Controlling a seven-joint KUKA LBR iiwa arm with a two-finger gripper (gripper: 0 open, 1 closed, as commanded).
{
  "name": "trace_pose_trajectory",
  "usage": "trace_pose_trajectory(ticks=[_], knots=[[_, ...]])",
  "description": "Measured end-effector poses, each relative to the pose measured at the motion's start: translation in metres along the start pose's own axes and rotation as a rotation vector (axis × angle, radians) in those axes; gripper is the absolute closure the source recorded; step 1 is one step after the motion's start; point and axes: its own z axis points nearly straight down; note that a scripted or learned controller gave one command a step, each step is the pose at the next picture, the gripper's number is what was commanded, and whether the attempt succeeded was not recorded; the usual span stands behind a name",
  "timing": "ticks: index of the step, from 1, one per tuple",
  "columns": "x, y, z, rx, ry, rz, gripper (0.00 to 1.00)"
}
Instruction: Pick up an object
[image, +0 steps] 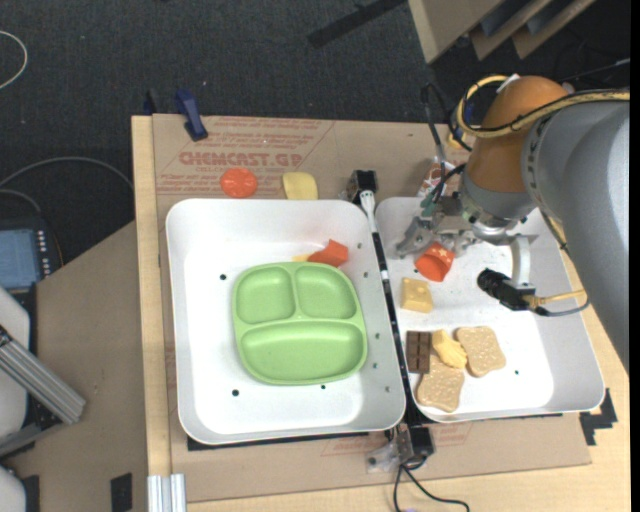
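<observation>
End effector (436, 243) above orange piece (435, 264)

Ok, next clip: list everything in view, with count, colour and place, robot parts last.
bins: 2, white, side by side on the bench
divided plate: 1, green, middle of left bin
orange block: 1, left bin, at the plate's upper right edge
red-orange piece: 1, right bin, under the gripper
yellow wedge: 1, right bin
toast slices: 2, tan, right bin's near part
brown bar: 1, beside the toast
orange disc: 1, on cardboard behind the left bin
pale yellow piece: 1, beside the disc
gripper: 1, over right bin's far end
</observation>
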Motion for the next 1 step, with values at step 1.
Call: trace_pose_trajectory(ticks=[1], knots=[[0.0008, -0.0288, -0.0005, 0.007, 0.001, 0.004, 0.00]])
